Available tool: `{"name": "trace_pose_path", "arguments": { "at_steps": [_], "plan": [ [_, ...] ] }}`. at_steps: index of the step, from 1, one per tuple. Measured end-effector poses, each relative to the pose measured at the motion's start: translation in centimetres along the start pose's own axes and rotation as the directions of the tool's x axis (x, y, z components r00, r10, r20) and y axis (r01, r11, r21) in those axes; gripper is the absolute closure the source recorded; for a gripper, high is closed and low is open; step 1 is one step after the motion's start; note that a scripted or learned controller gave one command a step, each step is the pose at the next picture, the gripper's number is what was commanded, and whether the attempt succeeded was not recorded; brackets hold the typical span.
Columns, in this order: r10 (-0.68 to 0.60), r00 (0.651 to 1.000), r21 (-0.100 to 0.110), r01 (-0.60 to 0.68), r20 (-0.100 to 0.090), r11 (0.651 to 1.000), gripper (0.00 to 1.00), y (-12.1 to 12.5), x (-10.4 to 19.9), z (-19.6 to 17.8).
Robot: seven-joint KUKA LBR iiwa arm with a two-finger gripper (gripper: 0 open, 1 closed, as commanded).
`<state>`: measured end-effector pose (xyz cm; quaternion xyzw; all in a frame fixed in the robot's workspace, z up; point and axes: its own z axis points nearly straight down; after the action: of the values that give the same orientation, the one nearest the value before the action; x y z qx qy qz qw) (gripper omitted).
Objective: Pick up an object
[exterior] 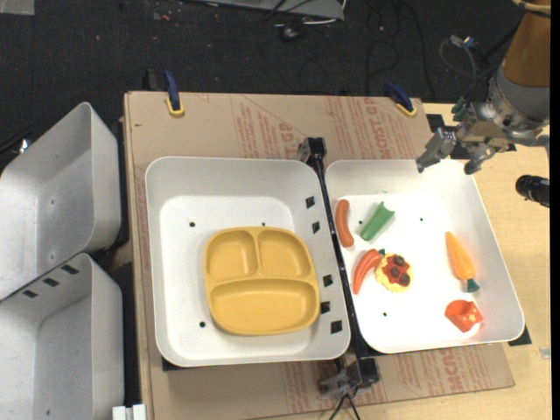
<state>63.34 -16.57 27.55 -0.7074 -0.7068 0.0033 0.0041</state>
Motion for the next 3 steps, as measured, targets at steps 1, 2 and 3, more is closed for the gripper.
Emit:
{"name": "trace_pose_path", "arguments": {
  "at_steps": [1, 2, 3],
  "plan": [
    [-0.002, 1.000, -0.011, 0.002, 0.002, 1.000, 0.00, 0.2, 0.0, -0.7],
    [-0.005, 1.000, -0.006, 0.005, 0.001, 1.000, 0.00, 1.1, 0.5, 4.9],
    [-0.001, 1.000, -0.004, 0.001, 0.000, 1.000, 0.00, 0.8, 0.6, 11.4]
  ]
}}
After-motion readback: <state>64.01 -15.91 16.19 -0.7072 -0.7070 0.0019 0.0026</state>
